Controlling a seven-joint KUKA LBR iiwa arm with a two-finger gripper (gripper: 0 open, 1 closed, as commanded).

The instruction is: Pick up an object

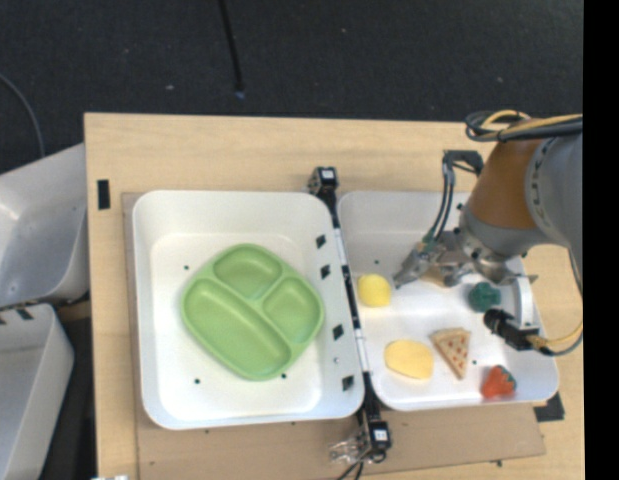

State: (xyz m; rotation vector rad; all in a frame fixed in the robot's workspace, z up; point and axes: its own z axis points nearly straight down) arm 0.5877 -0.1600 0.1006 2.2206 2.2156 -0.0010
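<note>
In the right bin (389,213) lie a small round yellow fruit (374,290), a larger yellow lump (409,359), a tan pizza-slice wedge (452,351), a red strawberry (498,382) and a dark green piece (482,295). My gripper (426,266) hangs low over the middle of this bin, just right of the round yellow fruit and left of the green piece. Nothing is visibly held in it. The wrist above hides part of the bin floor.
The left bin (154,268) holds a green divided plate (251,310). A ridge with black clips (341,298) separates the two bins. The grey arm with its orange band (504,193) comes in from the right, trailing cables (529,338).
</note>
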